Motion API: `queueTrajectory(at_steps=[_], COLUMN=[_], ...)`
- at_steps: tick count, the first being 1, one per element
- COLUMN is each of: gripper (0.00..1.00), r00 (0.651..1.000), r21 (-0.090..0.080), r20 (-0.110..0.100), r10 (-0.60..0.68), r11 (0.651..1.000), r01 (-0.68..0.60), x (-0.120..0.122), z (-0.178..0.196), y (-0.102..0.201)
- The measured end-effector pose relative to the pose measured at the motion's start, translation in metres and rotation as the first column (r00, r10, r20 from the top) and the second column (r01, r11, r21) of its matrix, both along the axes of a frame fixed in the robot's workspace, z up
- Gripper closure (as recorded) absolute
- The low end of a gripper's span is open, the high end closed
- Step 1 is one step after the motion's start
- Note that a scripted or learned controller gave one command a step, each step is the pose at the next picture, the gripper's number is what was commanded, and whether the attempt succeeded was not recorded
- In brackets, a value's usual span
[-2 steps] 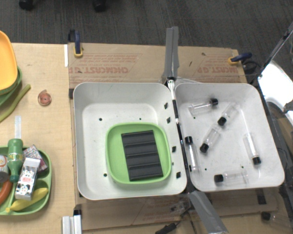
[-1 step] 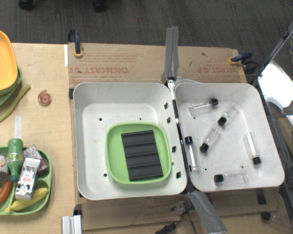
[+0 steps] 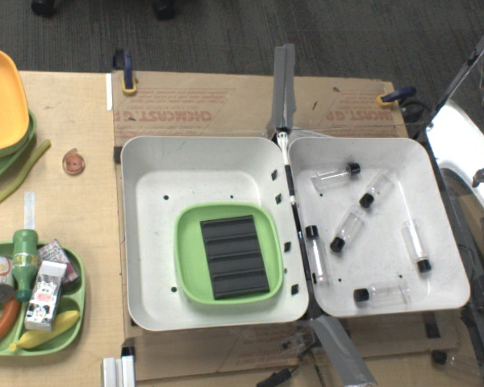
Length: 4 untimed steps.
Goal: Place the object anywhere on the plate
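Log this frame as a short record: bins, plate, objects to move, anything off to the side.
left bin: holds green plate
plate load: black ridged block lying on it
right bin: six clear vials with black caps, scattered, e.g.
task state: no vial on the plate
bench left: yellow dish, green tray of toy food

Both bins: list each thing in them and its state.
green plate: flat in the left bin, a black ridged block lying on it.
clear vials: six, black-capped, lying on their sides, scattered in the right bin.
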<state>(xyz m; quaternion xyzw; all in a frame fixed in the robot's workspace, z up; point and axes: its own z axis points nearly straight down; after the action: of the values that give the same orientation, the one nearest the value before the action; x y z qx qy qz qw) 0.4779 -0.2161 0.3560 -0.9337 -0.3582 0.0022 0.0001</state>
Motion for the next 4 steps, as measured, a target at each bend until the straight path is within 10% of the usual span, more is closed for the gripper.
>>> queueTrajectory(at_steps=[4], gripper=[0.0], r00=[0.979], r21=[0.0], r20=[0.0], r10=[-0.202], r11=[0.979], r01=[0.202], x=[0.0045], z=[-0.011], y=[-0.0061])
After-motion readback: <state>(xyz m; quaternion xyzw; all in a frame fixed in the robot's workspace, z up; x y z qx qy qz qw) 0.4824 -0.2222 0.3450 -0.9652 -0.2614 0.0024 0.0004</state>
